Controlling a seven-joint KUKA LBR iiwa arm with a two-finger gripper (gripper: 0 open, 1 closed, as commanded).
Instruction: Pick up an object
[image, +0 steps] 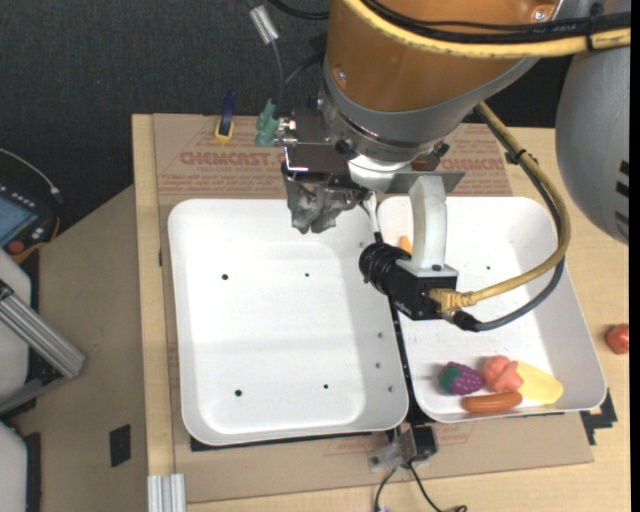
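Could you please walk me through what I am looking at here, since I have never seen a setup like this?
This is one picture from a camera fixed above a workbench, looking down at a slant. The large orange and grey shape at the top is a robot arm reaching in from the right; its job is to pick up an object. Its hand hangs over the far edge of the left white bin. Whether it holds anything cannot be made out. The right white bin has small toy foods in its near corner: purple grapes, a pink piece, a yellow piece and a red sausage.
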